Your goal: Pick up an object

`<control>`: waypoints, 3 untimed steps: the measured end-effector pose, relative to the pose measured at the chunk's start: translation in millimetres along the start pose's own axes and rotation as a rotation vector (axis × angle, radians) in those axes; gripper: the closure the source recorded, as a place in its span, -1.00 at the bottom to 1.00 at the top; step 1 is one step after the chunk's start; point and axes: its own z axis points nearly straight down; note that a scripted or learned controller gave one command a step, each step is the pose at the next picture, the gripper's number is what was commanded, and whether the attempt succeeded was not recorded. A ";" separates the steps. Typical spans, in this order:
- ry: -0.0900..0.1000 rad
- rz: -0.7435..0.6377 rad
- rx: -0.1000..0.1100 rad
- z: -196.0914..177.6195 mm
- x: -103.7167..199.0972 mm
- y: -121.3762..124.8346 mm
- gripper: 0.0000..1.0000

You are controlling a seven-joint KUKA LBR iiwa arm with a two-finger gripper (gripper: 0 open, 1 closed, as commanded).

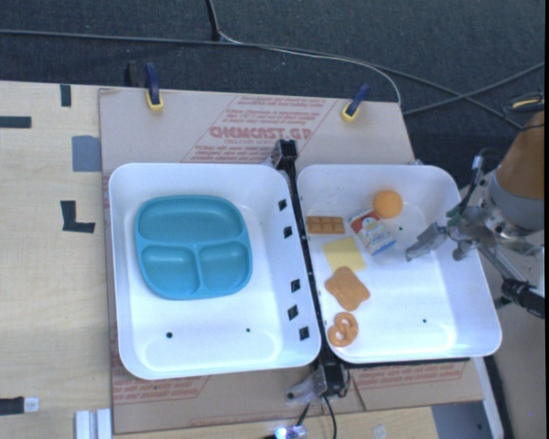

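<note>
Pretzel (342, 328): lies nearest the camera, at the front left of the right bin (439, 337), untouched.
Round brown biscuit (348, 288): seen just behind the pretzel, beside a yellow square slice (342, 253).
Waffle piece (326, 225): placed farther back, close to the bin's left wall.
Small packet (374, 234): found near the middle of the right bin, with an orange ball (388, 203) just behind it.
Left bin (201, 350): a blue divided plate (194, 247) is carried in it; nothing is seen on the plate.
Surface (37, 273): pale wood with dark tape marks, with a cardboard sheet (256, 131) clamped beneath both bins.
Jaws (435, 239): reached in from the right and held over the right side of the right bin — the fingers appear spread, and nothing is seen between them. No object is touched; the packet is the nearest item, a little to their left.
Progress: judged to be early — every object rests on the bin floor, so nothing has been lifted.
Remaining: an object must be chosen, the jaws brought down around it and closed, and the object raised.
</note>
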 end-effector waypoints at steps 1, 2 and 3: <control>0.002 0.000 0.006 63.7 4.9 -6.2 -1.00; -0.002 -0.001 -0.003 77.8 4.9 -5.4 -1.00; -0.006 -0.001 -0.007 66.8 3.7 -4.5 1.00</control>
